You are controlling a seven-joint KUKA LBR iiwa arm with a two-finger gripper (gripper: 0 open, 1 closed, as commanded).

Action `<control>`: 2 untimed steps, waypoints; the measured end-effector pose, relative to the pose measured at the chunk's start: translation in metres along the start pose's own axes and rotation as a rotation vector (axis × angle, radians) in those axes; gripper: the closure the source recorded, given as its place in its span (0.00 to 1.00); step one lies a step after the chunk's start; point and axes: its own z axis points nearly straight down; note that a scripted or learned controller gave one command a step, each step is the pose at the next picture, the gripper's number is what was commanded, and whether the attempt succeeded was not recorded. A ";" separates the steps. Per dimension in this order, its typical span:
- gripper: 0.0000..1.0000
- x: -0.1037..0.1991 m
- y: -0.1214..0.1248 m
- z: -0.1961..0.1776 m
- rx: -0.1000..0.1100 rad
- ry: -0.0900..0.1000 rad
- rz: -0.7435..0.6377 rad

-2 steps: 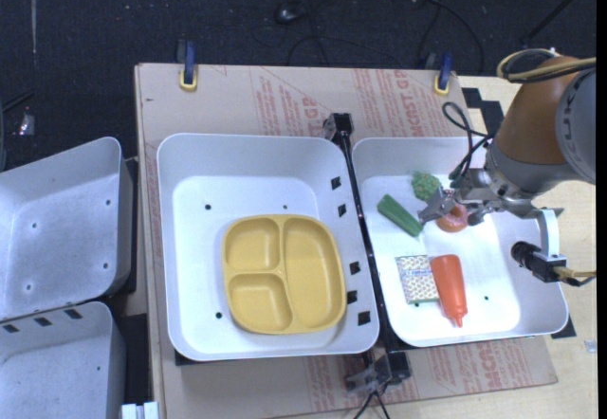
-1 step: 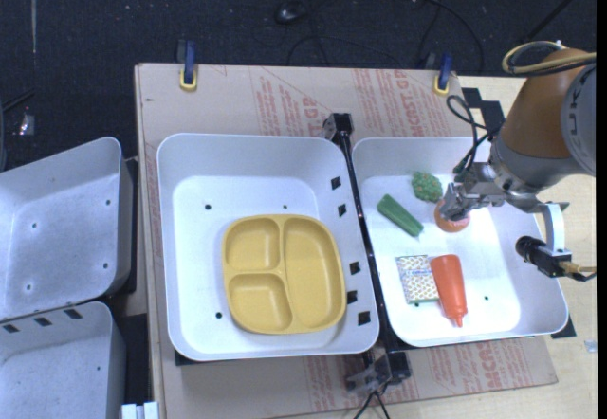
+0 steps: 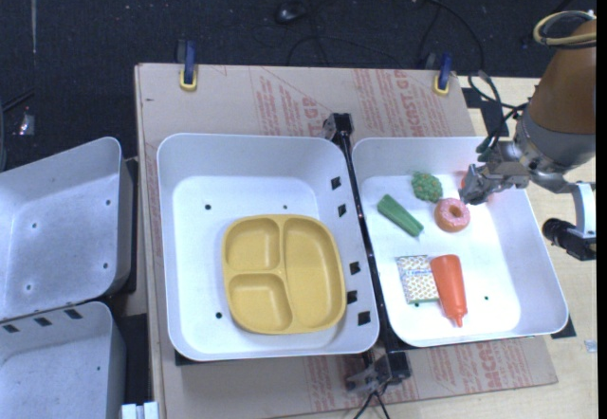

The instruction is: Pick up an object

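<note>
Here the end effector (image 3: 477, 186) hangs just beside the pink donut (image 3: 452, 215); its opening cannot be told.

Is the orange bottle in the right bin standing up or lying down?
Lying down. The orange bottle lies flat on the right bin's floor, narrow end toward the near rim, beside the patterned packet.
</note>
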 end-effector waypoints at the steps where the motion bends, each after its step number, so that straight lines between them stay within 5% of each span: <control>1: 1.00 0.000 0.002 -0.044 0.001 0.000 -0.004; 2: 1.00 0.059 0.000 -0.033 0.009 0.005 -0.009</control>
